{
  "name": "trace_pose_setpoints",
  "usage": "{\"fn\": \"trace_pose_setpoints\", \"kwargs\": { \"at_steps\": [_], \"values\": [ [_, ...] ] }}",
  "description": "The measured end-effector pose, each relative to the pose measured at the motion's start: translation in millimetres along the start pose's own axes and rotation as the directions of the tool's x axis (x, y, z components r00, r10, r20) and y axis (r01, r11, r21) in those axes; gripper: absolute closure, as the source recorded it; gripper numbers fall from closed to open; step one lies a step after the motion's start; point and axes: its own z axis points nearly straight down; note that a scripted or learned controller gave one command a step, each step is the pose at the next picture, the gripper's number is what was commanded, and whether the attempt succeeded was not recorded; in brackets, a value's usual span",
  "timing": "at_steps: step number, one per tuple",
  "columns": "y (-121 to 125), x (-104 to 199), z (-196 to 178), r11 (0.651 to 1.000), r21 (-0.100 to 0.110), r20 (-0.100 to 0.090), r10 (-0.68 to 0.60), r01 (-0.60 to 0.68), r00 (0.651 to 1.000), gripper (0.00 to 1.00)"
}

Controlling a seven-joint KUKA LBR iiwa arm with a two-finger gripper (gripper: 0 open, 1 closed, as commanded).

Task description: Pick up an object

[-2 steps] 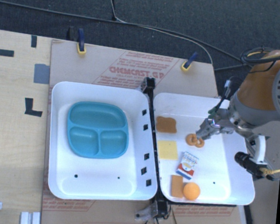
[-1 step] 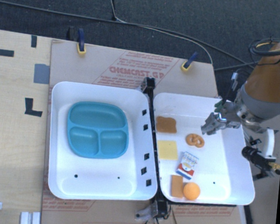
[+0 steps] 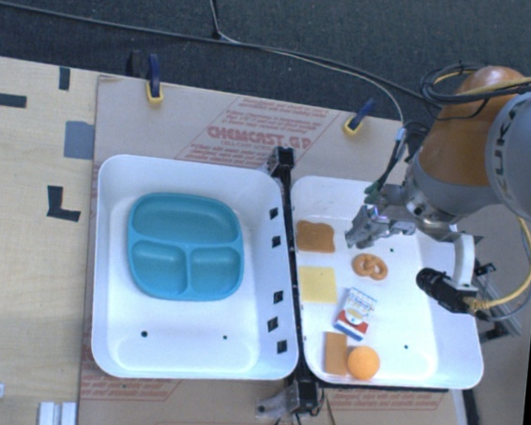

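My gripper (image 3: 361, 238) hangs over the right bin (image 3: 421, 351), just above and left of a small pretzel (image 3: 369, 266). The arm's grey wrist covers most of it, and nothing shows between its tips. A brown toast slice (image 3: 316, 237) lies to the gripper's left. Below that sit a yellow cheese square (image 3: 317, 284), a small white, red and blue carton (image 3: 357, 314), a tan cracker (image 3: 334, 353) and an orange ball (image 3: 363, 362).
The left bin (image 3: 102, 331) holds a blue divided plate (image 3: 185, 247). A black divider with clips runs between the two bins. Cables hang off the arm at the right, near a black part (image 3: 444, 290) over the right bin's edge.
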Motion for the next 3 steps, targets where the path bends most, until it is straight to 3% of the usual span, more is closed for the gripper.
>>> {"fn": "trace_pose_setpoints", "kwargs": {
  "at_steps": [1, 3],
  "values": [
    [13, 51, 11, 1.0, 0.0, -0.001, -0.001, 0.001, 1.0, 1.0],
    [41, 149, -9, 1.0, -0.002, -0.001, -0.001, 0.001, 1.0, 1.0]
  ]
}}
